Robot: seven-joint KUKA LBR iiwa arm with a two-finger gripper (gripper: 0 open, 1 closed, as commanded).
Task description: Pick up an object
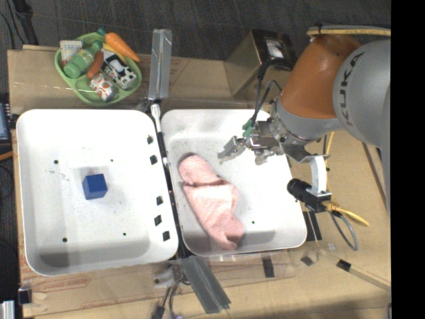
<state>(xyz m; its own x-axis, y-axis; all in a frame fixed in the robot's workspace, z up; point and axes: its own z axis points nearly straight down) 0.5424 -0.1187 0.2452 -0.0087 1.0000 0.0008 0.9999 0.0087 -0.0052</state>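
I see the crumpled pink cloth (pixel 209 199) lying in the right white bin (pixel 282 234), gripper (pixel 234 149) hovering just beyond its far end, jaws slightly apart, holding nothing. I judge it light, soft and limp; a pinch on a raised fold should hold.

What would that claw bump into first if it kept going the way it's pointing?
Probably the pink cloth. The gripper points leftward and downward over the right bin, toward the cloth's upper end, though one slanted view leaves its height above the bin unclear.

"KUKA" lettering on grey arm (pixel 362 88) housing; nothing else legible.
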